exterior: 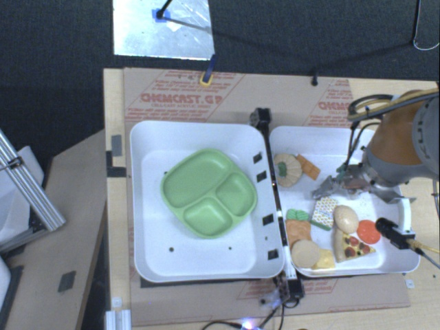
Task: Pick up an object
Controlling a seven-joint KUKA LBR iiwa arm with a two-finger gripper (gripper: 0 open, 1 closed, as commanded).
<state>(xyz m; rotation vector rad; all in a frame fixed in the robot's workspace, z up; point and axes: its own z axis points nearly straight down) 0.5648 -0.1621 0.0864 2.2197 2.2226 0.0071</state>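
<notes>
The toys (328,218) lie heaped in the right bin (309,137), none lifted. The gripper (335,185) hangs just above them at 12 o'clock; I cannot tell its state. At 9 o'clock, 1 green plate (208,192) fills the left bin (148,184). Picking remains undone.

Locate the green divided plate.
The green divided plate lies in the left white bin, roughly at its middle, across the divider from the right bin that holds the toy food and the gripper.
</notes>
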